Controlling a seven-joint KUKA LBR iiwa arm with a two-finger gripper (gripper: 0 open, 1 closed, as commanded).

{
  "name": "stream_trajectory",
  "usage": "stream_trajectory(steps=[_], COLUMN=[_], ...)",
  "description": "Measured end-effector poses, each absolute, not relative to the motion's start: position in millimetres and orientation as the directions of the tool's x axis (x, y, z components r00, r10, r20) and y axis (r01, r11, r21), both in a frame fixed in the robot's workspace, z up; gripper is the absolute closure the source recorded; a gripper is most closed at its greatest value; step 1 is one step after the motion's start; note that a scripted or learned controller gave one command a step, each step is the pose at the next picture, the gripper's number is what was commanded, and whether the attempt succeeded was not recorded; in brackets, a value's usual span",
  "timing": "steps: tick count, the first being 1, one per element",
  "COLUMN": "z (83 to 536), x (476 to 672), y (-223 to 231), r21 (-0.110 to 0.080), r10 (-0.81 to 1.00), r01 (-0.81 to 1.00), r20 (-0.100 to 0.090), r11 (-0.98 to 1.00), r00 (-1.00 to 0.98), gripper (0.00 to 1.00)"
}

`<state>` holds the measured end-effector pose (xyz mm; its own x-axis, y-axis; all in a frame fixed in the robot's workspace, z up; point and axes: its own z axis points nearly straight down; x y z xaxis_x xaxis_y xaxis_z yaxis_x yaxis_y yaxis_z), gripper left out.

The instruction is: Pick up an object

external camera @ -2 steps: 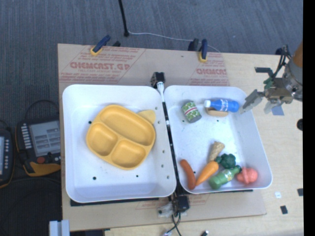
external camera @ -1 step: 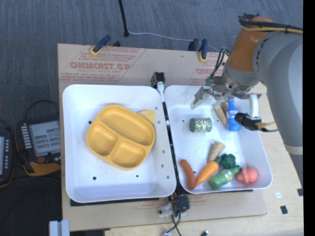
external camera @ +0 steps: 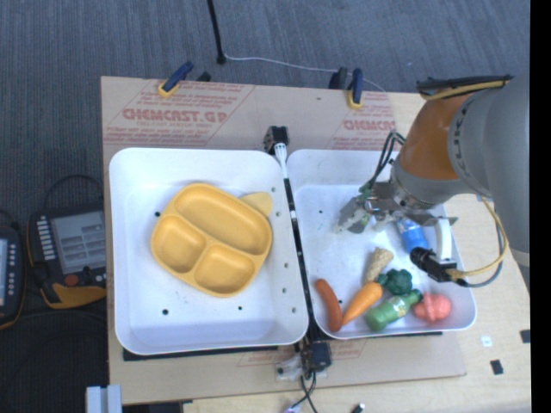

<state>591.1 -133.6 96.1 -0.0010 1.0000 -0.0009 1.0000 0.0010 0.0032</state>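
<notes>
My gripper point(external camera: 362, 218) hangs low over the upper middle of the right bin point(external camera: 320, 198), open, with bare white floor between its fingers. Just to its right lies a blue object point(external camera: 411, 233), partly hidden under the wrist. Along the bin's front lie a red sausage point(external camera: 327, 303), an orange carrot point(external camera: 362, 303), a beige cone-shaped piece point(external camera: 377, 263), a dark green broccoli point(external camera: 397, 280), a green bottle point(external camera: 391, 311) and a pink piece point(external camera: 432, 308). None of them touches the gripper.
The left bin point(external camera: 138, 317) holds a yellow divided plate point(external camera: 211, 239) with a small yellow piece point(external camera: 258, 201) behind its far right edge. A ridge point(external camera: 293, 231) separates the two bins. The arm reaches in from the right over the right bin's far corner.
</notes>
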Motion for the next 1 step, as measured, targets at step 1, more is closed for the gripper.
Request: stream_trajectory(steps=[1], z=[106.9], x=[591.5], y=[-135.3], r21=[0.005], r10=[1.000], r01=[1.000], r20=[-0.005], r11=[0.000], r00=[0.000], gripper=[1.00])
